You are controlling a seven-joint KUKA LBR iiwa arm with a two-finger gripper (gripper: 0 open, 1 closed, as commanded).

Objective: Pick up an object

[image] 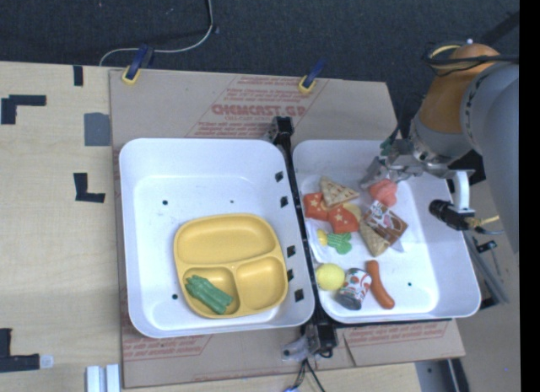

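My gripper hangs over the upper part of the right bin, at the end of the grey arm with the orange band. A small pink-red object sits right under the gripper tip, touching or nearly touching it. I cannot make out whether it is held. Several toy foods lie in the right bin: a toast triangle, red pieces, a brown wedge, a green-yellow piece, a yellow lemon, a small can and an orange sausage.
The left bin holds a yellow divided plate with a green item in its lower-left compartment. A black divider runs between the bins. Bare floor shows in the right bin's lower right.
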